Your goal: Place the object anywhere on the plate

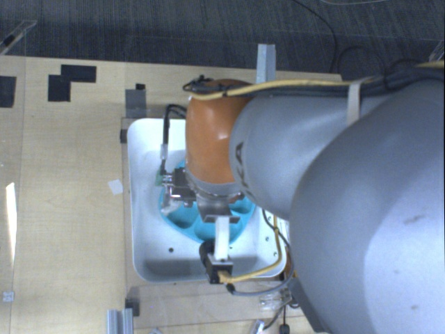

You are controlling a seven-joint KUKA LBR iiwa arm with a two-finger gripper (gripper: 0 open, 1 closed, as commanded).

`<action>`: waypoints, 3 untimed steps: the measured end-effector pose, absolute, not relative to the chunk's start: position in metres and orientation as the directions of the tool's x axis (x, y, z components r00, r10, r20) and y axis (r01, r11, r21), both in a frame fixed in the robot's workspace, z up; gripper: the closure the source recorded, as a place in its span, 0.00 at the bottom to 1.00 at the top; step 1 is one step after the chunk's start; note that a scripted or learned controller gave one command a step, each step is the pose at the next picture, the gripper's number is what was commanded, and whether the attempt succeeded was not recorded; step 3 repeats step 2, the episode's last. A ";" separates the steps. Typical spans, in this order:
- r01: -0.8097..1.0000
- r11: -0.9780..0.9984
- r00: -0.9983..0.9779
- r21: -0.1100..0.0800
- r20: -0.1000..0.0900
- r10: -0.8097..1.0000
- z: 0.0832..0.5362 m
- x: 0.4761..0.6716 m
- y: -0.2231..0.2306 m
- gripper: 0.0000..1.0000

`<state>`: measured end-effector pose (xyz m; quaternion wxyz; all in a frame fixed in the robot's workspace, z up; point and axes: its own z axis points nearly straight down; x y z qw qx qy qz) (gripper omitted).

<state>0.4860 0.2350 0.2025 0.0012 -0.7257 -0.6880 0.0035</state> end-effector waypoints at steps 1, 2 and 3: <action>0.972 0.236 -0.236 -0.003 -0.001 0.972 0.213 0.527 0.234 0.00; 0.983 0.182 -0.182 -0.002 0.001 0.983 0.103 0.499 0.219 0.00; 0.983 0.182 -0.182 -0.002 0.001 0.983 0.103 0.499 0.219 0.00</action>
